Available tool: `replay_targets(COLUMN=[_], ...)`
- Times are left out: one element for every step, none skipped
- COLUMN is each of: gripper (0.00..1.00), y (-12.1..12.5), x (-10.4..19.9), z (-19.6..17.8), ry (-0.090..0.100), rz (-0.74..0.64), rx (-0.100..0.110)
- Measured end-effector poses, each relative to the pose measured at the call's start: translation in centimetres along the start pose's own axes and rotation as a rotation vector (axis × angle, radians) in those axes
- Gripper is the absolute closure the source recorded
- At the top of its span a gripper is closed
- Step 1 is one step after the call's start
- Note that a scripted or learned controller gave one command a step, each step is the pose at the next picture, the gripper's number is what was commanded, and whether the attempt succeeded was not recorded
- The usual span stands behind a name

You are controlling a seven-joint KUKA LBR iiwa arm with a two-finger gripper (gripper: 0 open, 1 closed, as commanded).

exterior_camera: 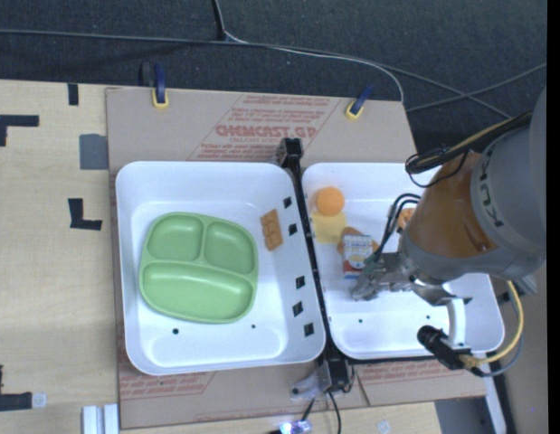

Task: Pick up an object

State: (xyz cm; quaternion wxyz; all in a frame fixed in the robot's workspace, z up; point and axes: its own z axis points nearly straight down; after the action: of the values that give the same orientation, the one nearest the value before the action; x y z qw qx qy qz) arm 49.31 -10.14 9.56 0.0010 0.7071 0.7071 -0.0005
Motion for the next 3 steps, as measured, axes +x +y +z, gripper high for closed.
replay_targets(gripper=[1.00,1.00,1.00], y=[0.1,0.1,0.3], x=[0.5,-0.2,-0.2], z=[-4.3,-10.3,-15.5], ry=[0.003,0.001,0.001], rz=[-0.002,-0.001,-0.002], rx=[0.000,-0.003,-0.004])
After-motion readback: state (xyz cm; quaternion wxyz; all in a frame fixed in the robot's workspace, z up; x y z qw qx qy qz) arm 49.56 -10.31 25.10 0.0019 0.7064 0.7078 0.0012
